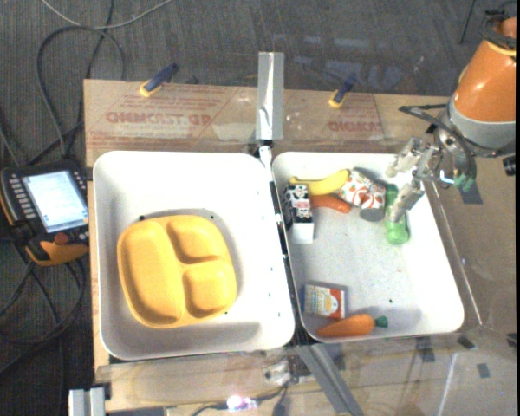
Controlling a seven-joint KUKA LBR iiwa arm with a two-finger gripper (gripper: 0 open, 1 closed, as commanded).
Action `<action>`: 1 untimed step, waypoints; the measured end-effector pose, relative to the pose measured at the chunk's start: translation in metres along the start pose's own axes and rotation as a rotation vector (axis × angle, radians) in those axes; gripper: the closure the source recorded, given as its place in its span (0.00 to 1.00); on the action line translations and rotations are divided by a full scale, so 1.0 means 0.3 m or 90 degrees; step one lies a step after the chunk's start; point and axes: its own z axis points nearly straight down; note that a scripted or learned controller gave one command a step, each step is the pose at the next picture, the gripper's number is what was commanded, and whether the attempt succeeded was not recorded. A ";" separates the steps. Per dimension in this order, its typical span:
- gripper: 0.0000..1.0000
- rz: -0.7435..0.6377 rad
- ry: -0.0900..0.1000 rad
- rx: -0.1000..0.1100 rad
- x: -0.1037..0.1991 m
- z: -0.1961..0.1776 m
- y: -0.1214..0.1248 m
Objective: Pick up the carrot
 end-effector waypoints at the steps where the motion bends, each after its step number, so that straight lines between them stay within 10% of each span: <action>1: 0.00 -0.125 0.001 0.001 0.173 0.052 0.014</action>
